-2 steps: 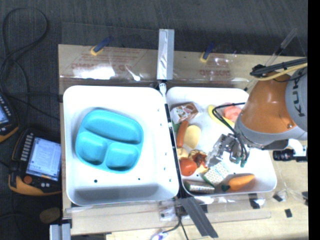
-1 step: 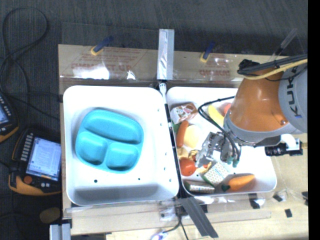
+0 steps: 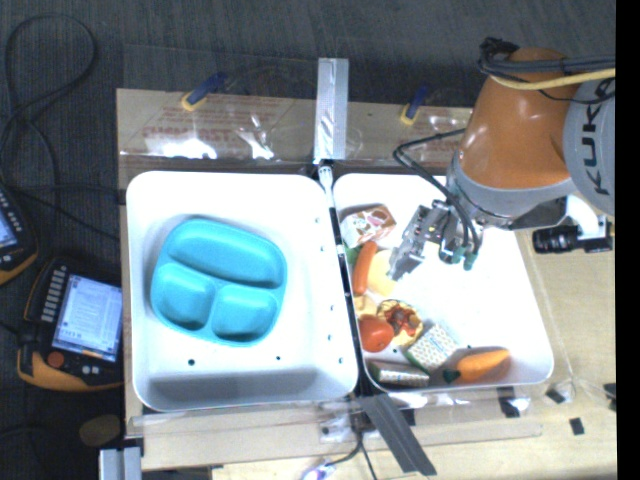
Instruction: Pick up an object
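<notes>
On the floor at the far left lies a handheld control unit (image 3: pixel 75 323) with a lit screen, black cables (image 3: pixel 45 88) trailing above it. The left bin (image 3: pixel 140 368) holds a blue divided tray (image 3: pixel 217 279), three compartments, lying flat slightly left of the bin's middle. A metal strip (image 3: pixel 331 108) stands at the back where the two bins meet, with two blue-and-yellow clamps (image 3: pixel 203 90) on the backing board to either side.

The right bin (image 3: pixel 530 298) holds its items along its left side and front edge. Nearest the back is a printed packet (image 3: pixel 365 224). Just below it, an orange carrot (image 3: pixel 365 266) lies lengthwise, touching a pale yellow item (image 3: pixel 381 284). Further forward sits a red tomato (image 3: pixel 374 334), touching a small reddish patterned item (image 3: pixel 400 317). At the front edge lie a dark stick-shaped item (image 3: pixel 398 376), a checked green-and-white block (image 3: pixel 432 348) and a second orange carrot (image 3: pixel 481 363) with a green end, close together.

The gripper (image 3: pixel 415 251) hangs tilted over the right bin, tips just right of the first carrot and the yellow item. Whether the fingers are open or closed cannot be told; nothing is seen between them. Teal fittings (image 3: pixel 458 256) show on the wrist, below the orange band (image 3: pixel 512 118).
</notes>
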You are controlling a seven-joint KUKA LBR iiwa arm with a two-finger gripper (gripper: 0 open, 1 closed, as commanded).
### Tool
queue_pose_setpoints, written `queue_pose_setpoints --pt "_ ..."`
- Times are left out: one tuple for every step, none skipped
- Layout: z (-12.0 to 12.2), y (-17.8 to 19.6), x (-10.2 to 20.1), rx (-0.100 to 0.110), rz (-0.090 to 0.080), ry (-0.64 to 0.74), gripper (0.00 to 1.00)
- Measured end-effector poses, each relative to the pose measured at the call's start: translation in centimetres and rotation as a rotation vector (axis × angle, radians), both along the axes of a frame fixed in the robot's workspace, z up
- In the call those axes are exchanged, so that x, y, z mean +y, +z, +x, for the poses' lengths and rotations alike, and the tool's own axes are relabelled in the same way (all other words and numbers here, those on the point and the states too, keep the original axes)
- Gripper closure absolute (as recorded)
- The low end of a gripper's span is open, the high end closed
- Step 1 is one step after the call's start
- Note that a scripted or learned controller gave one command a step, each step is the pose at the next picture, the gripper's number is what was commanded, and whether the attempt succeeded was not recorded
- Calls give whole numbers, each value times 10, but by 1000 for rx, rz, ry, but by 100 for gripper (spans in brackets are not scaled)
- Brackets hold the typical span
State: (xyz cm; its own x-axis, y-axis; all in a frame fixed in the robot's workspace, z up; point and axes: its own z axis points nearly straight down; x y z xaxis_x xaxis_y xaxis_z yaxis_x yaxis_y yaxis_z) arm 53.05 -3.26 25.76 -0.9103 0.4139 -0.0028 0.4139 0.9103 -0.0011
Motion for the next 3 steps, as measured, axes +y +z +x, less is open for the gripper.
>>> queue_pose_setpoints --pt "-19 -59 -25 2 0 -42 100" --pt "-47 -68 -26 3 0 -50 100" --pt "-47 -74 51 3 2 66 100"
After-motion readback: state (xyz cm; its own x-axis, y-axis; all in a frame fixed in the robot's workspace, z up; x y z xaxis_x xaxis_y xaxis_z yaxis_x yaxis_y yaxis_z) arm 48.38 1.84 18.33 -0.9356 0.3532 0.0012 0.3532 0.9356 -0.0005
